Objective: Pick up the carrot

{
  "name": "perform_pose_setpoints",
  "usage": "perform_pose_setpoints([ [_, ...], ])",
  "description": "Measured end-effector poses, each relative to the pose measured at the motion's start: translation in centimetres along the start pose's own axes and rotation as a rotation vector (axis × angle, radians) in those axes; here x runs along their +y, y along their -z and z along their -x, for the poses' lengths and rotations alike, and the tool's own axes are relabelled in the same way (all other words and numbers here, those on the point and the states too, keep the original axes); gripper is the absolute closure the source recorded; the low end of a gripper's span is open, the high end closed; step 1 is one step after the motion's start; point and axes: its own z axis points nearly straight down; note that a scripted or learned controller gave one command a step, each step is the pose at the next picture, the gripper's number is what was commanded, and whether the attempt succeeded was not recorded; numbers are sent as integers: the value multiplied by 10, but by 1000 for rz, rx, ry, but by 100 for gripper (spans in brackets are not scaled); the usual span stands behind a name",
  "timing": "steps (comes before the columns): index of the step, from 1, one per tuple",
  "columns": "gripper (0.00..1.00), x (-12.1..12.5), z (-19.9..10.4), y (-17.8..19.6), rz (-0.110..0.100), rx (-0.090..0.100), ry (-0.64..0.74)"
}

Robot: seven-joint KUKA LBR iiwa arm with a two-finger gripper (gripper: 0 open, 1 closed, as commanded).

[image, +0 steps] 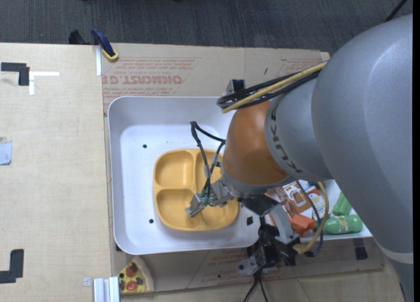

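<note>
Reaching in from the right, one grey arm [367,143] with an orange band [252,150] above the wrist covers much of the bench; its gripper [200,203] sits low over one yellow divided plate [177,189], at the plate's lower right compartment. The gripper is small and partly masked by the wrist and cabling, so the spread of its jaws cannot be determined, and no object is visible between them. The plate has three compartments and lies in the left white bin [131,163], the one bin seen nearly whole; the second bin is mostly hidden under the arm. At the right, below the arm, one orange item [303,223], possibly the carrot, lies beside one green item [342,218] and one printed package [295,197]; identification is uncertain because the arm overlaps them. One pizza-slice toy [133,278] lies outside the bin at the lower left, on the cardboard [164,74]. One blue-and-yellow clamp [105,44] sits at the cardboard's upper left corner.
</note>
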Motion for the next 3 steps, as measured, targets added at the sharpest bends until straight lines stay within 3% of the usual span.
perform_pose_setpoints([
  [1,100,5,-11,12,6,22,7],
  [2,100,19,-59,39,-5,-1,-61],
  [3,100,16,-55,1,-7,3,209],
])
